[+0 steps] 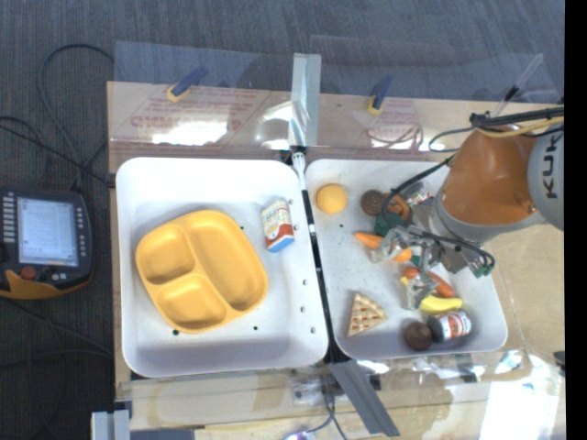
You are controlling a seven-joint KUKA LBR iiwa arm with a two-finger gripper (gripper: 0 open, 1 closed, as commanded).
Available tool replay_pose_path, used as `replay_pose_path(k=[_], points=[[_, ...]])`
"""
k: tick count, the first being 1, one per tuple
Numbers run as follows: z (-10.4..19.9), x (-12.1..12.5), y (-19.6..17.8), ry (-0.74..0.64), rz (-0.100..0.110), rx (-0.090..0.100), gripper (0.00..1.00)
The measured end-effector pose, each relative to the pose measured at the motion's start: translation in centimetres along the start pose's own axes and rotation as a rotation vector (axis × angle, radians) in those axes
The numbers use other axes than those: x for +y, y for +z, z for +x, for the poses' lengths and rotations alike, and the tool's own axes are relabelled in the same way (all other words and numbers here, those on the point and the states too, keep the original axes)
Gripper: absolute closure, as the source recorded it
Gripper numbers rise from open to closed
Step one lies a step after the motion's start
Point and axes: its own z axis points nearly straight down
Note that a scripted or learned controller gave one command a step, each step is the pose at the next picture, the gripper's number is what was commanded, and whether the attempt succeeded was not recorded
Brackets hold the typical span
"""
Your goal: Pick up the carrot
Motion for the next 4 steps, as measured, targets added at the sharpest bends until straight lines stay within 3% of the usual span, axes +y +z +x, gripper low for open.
replay_pose_path(k=[1,2,3,4], points=[[-0.3,-0.1,-1.2,0.002,0.005,-0.007,1.00],[-0.2,0.0,-1.1,0.002,0.003,-0.006,0.00],[-0.3,-0.1,-2.1,0.004,0.006,-0.007,1.00],[2.5,2.6,-0.3,-0.016,0.007,-0.014,1.00]])
